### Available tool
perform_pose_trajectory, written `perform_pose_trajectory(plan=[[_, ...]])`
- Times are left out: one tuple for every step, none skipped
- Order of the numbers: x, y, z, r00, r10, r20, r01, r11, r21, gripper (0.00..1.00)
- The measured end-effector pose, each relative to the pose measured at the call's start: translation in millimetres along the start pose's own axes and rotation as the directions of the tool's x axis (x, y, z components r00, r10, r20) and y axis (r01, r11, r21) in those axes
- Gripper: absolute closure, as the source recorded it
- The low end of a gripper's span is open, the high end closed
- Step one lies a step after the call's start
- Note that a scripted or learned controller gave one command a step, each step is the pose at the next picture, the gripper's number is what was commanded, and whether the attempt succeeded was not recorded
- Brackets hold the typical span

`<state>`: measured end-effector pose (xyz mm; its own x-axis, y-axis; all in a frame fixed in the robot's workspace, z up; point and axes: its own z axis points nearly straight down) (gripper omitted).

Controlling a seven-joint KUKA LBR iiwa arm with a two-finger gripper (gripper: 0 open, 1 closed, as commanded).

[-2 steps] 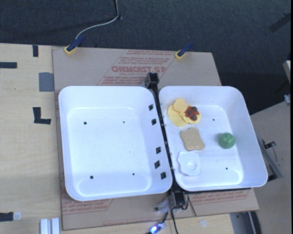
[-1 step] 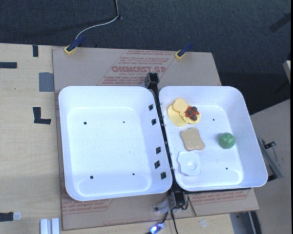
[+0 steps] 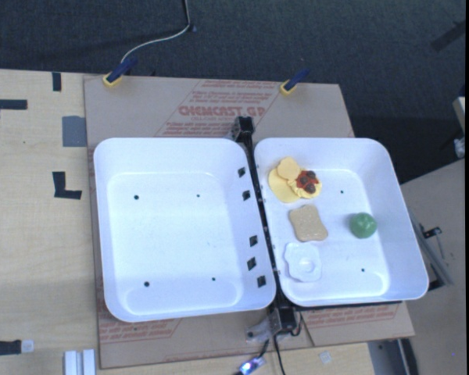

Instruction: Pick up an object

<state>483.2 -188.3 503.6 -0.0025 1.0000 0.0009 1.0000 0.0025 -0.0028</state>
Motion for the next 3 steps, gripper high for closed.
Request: perform_pose_trajectory(plan=[[-37,4,-33,1.000,0.004,0.004,-0.004,1.000,-0.006,1.00],[-8,-1,227,1.000,0.002,-0.005,-0.002,1.000,0.013,1.00],[135,2,166,1.000,-0.015,-0.002,0.015,1.000,-0.007,1.00]])
